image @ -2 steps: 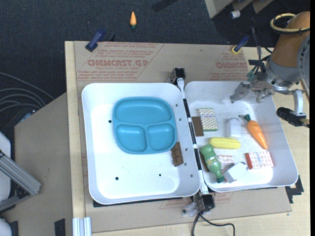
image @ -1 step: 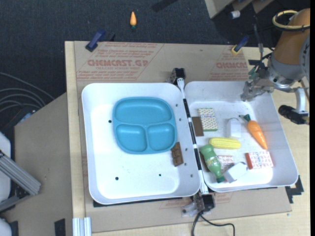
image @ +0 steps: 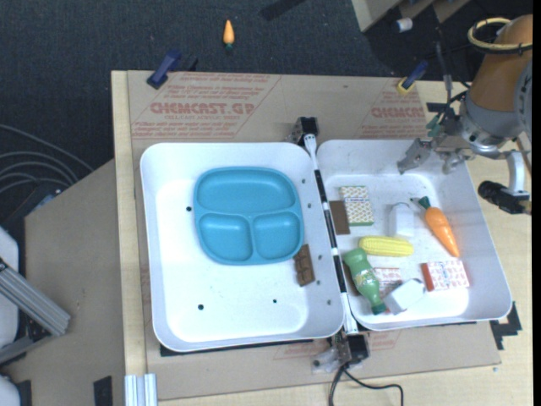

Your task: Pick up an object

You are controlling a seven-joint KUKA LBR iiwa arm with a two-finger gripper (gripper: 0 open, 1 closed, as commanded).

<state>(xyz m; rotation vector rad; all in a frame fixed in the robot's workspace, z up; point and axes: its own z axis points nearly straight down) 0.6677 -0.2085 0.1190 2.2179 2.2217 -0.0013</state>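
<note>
From the fixed camera above, the tabletop (image: 211, 108) is carrying two shallow white bins side by side. The left bin (image: 169, 303) is holding one blue three-compartment plate (image: 248, 212), lying flat near its middle, and one small brown block (image: 304, 266) resting just beside the plate's lower right corner, near the divider.

The right bin (image: 482, 269) is holding the pickable things: one orange carrot (image: 441, 228) lying at a slant toward the right wall, one yellow corn cob (image: 386, 246) lying across the middle, one green bottle (image: 363, 279) just below the corn and touching it, one checkered packet (image: 356, 205) and one brown bar (image: 340, 217) side by side near the divider, one red-and-white box (image: 445, 275) below the carrot, and one white block (image: 407, 294) beside the bottle's lower end.

The jaws (image: 431, 156) are hanging over the upper edge of the right bin, spread apart and gripping nothing, well apart from the carrot below them. The arm's orange band (image: 499, 79) is showing at the upper right.
</note>
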